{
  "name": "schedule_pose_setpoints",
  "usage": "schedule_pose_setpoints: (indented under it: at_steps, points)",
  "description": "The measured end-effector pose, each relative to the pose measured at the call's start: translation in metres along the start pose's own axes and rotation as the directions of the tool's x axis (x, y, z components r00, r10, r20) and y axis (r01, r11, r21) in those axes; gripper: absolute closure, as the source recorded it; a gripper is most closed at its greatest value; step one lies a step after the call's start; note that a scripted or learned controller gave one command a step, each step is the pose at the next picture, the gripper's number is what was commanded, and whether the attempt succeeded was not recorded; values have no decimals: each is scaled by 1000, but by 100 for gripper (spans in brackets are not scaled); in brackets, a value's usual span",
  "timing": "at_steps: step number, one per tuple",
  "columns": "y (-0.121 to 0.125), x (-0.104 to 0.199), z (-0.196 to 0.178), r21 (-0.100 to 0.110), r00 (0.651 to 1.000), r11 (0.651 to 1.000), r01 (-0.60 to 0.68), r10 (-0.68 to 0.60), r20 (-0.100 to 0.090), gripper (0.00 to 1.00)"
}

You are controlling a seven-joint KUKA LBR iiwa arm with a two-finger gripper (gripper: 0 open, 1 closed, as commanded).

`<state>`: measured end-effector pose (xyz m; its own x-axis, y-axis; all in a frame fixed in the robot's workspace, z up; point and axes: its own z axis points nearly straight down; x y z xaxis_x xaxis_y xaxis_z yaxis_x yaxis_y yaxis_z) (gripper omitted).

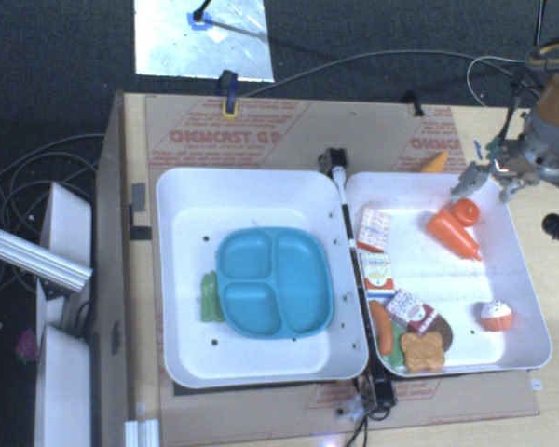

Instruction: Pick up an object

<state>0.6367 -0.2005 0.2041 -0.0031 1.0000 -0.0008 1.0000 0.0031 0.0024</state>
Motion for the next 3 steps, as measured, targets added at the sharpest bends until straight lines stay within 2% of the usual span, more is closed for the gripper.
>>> schedule_pose_setpoints:
  at_steps: [1,2,3]
  points:
    - [8,-6,120,2,1000,1000,0,0,0,0]
    - [9,-6,108,-3,1000,1000,4,-4,2,100]
    - [-2,65,54,-1,1000,1000,2,-2,-1,100]
